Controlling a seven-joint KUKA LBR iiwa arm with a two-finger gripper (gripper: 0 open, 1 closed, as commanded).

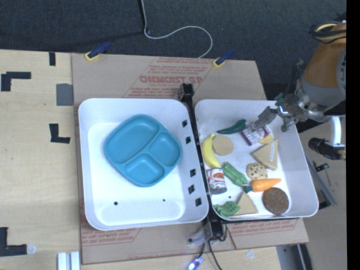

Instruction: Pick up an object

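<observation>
Camera view is showing the gripper hanging over the right bin, fingers spread wide with nothing between them. It's sitting just above a small snack packet at the far side. Looks light and crinkly, probably slippery, so I'd pinch its short edges. Cardboard printing is reading like "CHEMICAL", label's too blurry.
</observation>
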